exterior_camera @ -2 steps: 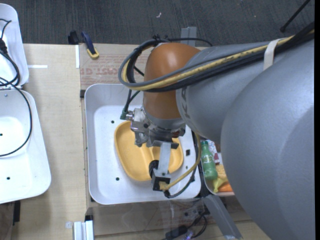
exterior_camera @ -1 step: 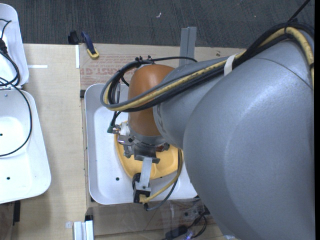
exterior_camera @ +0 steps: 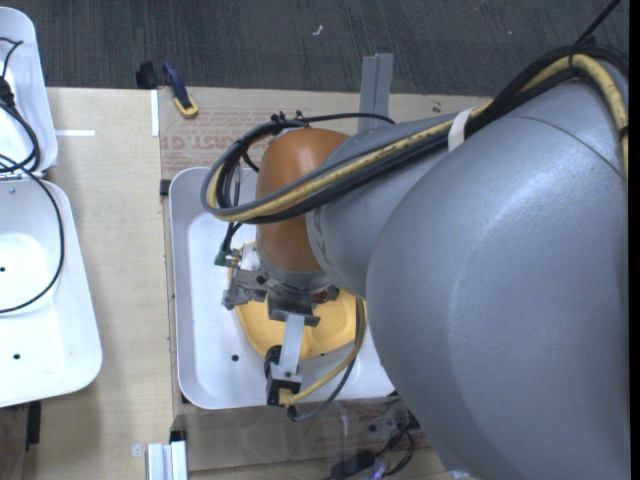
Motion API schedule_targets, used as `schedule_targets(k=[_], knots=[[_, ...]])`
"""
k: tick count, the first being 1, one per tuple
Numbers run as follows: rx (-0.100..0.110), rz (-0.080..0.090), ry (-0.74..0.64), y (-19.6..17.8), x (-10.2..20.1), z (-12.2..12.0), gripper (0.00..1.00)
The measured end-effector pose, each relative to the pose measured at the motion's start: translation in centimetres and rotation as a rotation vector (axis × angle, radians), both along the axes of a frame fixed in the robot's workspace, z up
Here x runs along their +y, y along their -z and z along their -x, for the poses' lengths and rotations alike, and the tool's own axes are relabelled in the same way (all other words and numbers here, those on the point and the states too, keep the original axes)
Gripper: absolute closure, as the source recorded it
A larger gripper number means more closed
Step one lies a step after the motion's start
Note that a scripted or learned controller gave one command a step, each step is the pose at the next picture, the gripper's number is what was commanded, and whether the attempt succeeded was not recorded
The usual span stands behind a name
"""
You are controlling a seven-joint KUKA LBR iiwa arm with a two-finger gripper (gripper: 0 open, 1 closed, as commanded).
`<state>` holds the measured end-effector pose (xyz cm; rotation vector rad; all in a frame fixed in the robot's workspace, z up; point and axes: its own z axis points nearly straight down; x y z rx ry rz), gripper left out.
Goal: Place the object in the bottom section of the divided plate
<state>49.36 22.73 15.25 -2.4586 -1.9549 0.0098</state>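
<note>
A yellow plate (exterior_camera: 254,330) lies in the near half of the right white bin (exterior_camera: 196,268). Just its left and front rim can be seen, and its dividers are hidden. My gripper (exterior_camera: 268,296) hangs straight over the plate, below the orange wrist band (exterior_camera: 296,198). The wrist and the big grey arm (exterior_camera: 500,268) cover the plate's middle and the right half of the bin. Whatever sits under the gripper is hidden from this angle.
The left white bin (exterior_camera: 45,308) holds a looping black cable (exterior_camera: 40,258). A blue and yellow clamp (exterior_camera: 178,88) lies on the bench behind the right bin. A grey post (exterior_camera: 376,80) stands at the bench's back edge. Bare bin floor (exterior_camera: 205,358) lies left of the plate.
</note>
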Motion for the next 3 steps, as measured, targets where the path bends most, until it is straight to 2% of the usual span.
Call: schedule_targets(k=[1, 2, 3], knots=[[-0.004, 0.002, 0.494, -11.4, 0.1, 0.7, 0.00], [0.000, 0.009, 0.491, -12.1, 0.0, 0.7, 1.00], [-0.002, 0.004, 0.457, -11.1, 0.1, -0.7, 1.00]])
